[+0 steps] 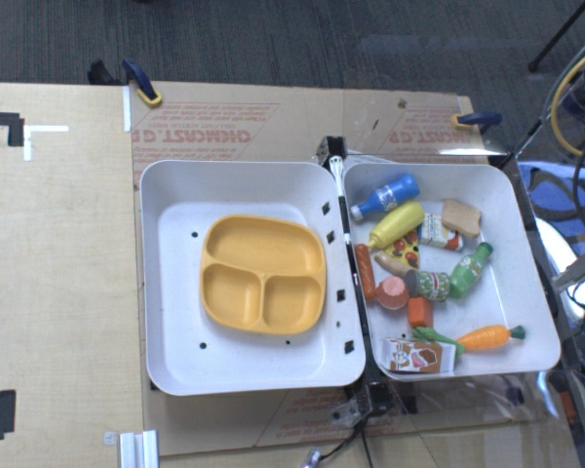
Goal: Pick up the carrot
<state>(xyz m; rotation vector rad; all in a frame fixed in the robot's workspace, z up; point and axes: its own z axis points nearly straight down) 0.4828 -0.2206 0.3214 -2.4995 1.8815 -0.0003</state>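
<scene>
Glossy tapered carrot point(484, 338) (green-stemmed) beside carton point(418, 356).

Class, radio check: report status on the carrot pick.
Carrot lying flat near the front of the right bin. Untouched. Green stem end beside the carton; green bottle just behind it.

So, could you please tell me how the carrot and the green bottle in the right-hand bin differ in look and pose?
The carrot is orange with a green leafy end, while the green bottle is green all over with a paler label. The carrot lies nearly level along the bin's near side; the green bottle lies on a steep slant, farther up the bin. The carrot tapers toward its right-hand tip, whereas the green bottle narrows to a neck. Both are small toy foods lying in the right bin.
</scene>
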